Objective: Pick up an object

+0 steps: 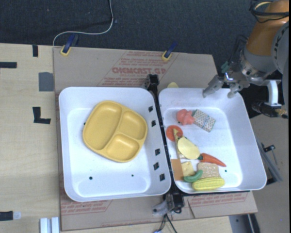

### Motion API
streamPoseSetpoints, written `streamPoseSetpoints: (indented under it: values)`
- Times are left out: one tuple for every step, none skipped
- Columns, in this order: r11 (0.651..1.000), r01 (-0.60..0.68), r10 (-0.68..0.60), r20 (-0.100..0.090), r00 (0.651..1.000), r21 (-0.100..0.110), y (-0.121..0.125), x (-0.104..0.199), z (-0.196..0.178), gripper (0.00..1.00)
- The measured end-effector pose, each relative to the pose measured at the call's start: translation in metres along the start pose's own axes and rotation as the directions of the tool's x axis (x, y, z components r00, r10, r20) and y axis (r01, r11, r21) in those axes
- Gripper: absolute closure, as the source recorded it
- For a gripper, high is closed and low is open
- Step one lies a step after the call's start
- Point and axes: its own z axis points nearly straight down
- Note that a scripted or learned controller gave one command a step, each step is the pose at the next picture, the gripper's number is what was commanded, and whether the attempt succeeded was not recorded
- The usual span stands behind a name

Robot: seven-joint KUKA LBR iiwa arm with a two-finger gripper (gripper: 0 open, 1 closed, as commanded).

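The right bin (235, 130) holds several small toy foods: a pink piece (184, 116), a grey speckled block (203, 120), a red round piece (173, 132), a pale yellow piece (187, 148), a red-orange chili (212, 159), a tan cracker (208, 169), a green pod (193, 177) and a corn cob (208, 183). My gripper (221, 88) hangs over the bin's far right rim, its fingers spread apart with nothing between them, well above and behind the toys.
A yellow divided plate (115, 130) lies in the left bin (77, 178). Black clips run along the divider between the bins (157, 140). A small yellow thing (172, 85) sits just behind the right bin. Brown cardboard lies under both bins.
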Motion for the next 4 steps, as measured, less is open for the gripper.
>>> streamPoseSetpoints:
  values:
    - [1.000, 0.005, -0.005, 0.007, 1.000, -0.007, -0.017, 0.072, 0.112, 0.00]
    - [1.000, 0.001, -0.001, 0.010, 1.000, -0.026, -0.024, 0.089, 0.106, 0.00]
    - [1.000, 0.000, 0.000, 0.001, 1.000, -0.001, -0.032, 0.087, 0.115, 0.00]
    - [1.000, 0.001, -0.001, 0.001, 1.000, -0.005, -0.031, 0.087, 0.104, 1.00]
